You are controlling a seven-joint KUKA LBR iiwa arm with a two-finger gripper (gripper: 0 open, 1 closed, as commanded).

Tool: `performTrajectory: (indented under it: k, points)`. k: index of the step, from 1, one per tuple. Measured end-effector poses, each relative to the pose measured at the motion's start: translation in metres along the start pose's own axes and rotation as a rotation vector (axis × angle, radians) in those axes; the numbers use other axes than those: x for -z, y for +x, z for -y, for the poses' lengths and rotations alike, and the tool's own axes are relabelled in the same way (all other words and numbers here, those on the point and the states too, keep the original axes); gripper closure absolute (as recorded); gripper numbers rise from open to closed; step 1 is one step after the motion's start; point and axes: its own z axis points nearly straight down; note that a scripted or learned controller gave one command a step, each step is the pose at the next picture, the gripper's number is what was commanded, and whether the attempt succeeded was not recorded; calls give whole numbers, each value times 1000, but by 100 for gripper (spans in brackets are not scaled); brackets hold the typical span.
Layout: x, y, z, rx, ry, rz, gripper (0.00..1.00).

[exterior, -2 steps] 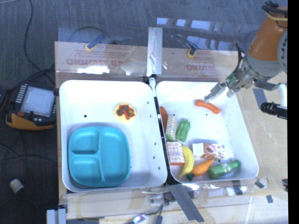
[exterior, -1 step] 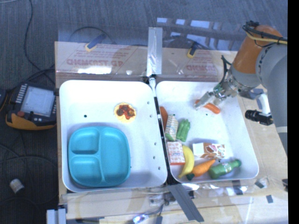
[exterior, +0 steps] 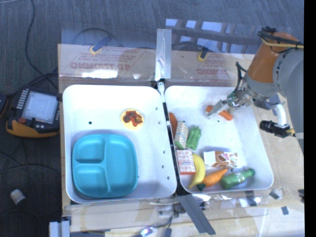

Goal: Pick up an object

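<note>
My gripper (exterior: 218,108) is low over the back of the right bin (exterior: 256,132), reaching in from the right. A small orange piece (exterior: 226,115) lies right at its tip, with another orange bit (exterior: 210,107) at its left end; I cannot tell if either is gripped. Nearer the front lie a banana (exterior: 199,171), an orange carrot (exterior: 215,177), a green bottle (exterior: 237,177), a white snack box (exterior: 220,158), a red-and-white packet (exterior: 185,161), a green vegetable (exterior: 193,137) and a pale wrapped packet (exterior: 181,135).
The left bin (exterior: 89,95) holds a teal divided plate (exterior: 104,164) and a small round toy pizza (exterior: 132,117). Another orange piece (exterior: 172,120) lies against the divider (exterior: 168,132). A handheld controller (exterior: 32,112) sits on the floor at left.
</note>
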Motion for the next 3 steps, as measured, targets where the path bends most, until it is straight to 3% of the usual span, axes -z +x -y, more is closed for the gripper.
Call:
performTrajectory:
  k: [1,2,3]
  points:
    - [9,-1,0,2,-1,9,100]
    - [9,0,0,3,0,7,0]
    - [1,-5,-14,54,25,-17,0]
